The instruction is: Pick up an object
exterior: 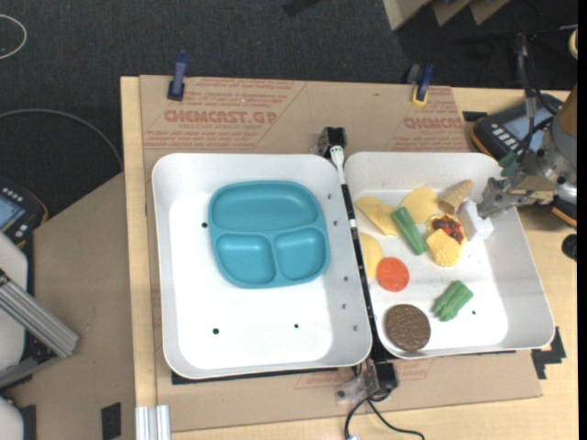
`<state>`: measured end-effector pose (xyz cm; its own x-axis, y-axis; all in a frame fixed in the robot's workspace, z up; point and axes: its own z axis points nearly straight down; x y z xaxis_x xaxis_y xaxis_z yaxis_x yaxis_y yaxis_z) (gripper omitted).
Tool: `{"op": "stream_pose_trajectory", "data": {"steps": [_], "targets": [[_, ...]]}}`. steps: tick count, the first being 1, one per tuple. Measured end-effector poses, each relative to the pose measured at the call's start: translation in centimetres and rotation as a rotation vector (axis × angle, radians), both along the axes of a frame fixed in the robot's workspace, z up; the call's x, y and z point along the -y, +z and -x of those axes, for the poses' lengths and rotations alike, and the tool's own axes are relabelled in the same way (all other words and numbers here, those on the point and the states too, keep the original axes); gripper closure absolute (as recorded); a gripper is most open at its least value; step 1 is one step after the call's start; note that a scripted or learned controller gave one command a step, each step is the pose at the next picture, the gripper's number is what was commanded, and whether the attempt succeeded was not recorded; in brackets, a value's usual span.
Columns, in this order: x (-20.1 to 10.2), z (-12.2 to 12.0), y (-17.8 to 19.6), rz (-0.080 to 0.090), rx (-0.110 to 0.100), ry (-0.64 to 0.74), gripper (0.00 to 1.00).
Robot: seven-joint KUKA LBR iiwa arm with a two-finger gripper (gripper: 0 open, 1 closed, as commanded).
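1. Toy food lies crowded in the right bin: a green pepper, an orange slice, a brown cookie, a green pod and yellow pieces, all loose, so any one could serve as the task's object.
2. Left bin carries a blue divided plate, lying flat, apparently a place for sorted items.
3. Gripper sits at the right bin's upper right, close to a corn cob; whether it is open or closed cannot be told, and nothing shows between its fingers.
4. Clamps at the upper edge pin the cardboard to the tabletop.
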<state>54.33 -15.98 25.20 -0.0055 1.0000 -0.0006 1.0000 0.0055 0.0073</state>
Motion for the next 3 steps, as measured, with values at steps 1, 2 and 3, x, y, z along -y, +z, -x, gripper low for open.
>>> {"op": "stream_pose_trajectory", "data": {"steps": [1, 2, 3], "targets": [[-4.9, 2.9, -14.4, -0.007, -0.022, -0.003, 1.0], [-5.7, 5.4, 11.0, 0.002, 0.011, -0.003, 1.0], [-6.5, 6.7, -12.3, -0.004, -0.022, -0.007, 1.0]]}}
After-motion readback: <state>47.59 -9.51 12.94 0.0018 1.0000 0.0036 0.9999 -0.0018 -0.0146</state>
